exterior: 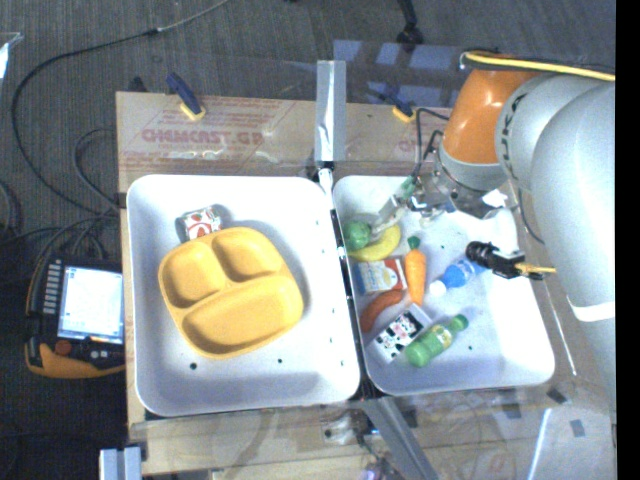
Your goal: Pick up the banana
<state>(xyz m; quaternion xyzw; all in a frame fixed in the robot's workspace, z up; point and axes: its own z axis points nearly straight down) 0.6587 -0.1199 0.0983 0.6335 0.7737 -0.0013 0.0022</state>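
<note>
- Gripper (400,208) hung just above the banana (378,245); you couldn't tell its finger state.
- Risk, I judged: green fruit (357,235) and carrot (414,274) touching it could foul your grasp.

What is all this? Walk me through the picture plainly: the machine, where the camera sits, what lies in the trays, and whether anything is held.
The big grey shape with the orange band is a robot arm, reaching in from the right. One fixed camera above the bench looks down at a slant.

The bench bears two shallow white bins. The left bin holds a yellow divided plate and, by the plate's upper left edge, a small red and white carton. The right bin holds a pile: the banana, a green fruit beside it, a carrot, a small clear bottle, a green bottle and a black and white packet.

The arm's tool hangs over the right bin's upper part, near the banana. I cannot tell whether it grips anything.
</note>
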